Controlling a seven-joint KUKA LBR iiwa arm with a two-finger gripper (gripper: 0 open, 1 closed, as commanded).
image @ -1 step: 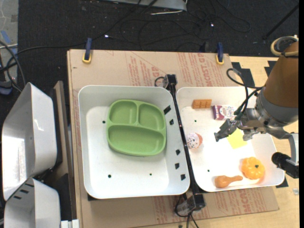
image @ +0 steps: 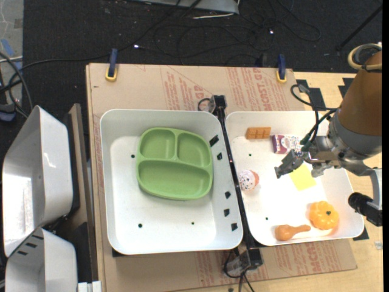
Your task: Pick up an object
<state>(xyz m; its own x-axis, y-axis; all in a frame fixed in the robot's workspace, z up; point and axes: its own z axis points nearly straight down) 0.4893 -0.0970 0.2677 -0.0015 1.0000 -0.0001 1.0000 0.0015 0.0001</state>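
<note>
A: Two white bins sit side by side on the desk [image: 164, 81], and the arm [image: 358, 111] comes in from the right, over the right bin [image: 267, 239].

B: Where is the hand?

A: The hand [image: 290, 163] hangs above the middle of the right bin, just left of a yellow square [image: 302, 179]. The dark fingers point left and down. From this angle I cannot tell whether they are spread or closed, and I see nothing between them.

B: What lies there to pick?

A: An orange waffle-like block [image: 258, 132] lies near the far wall, and a small purple and white packet [image: 283, 143] is just beside it to the right. A white ball with pink spots [image: 248, 179] sits close to the left wall. At the near side there is an orange pumpkin [image: 323, 215], and an orange gourd-shaped piece [image: 290, 230] is just left of it. All of them rest on the bin floor.

B: And the left bin?

A: The left bin [image: 121, 224] holds a green divided plate [image: 175, 163] with three compartments, lying flat toward the far half.
</note>
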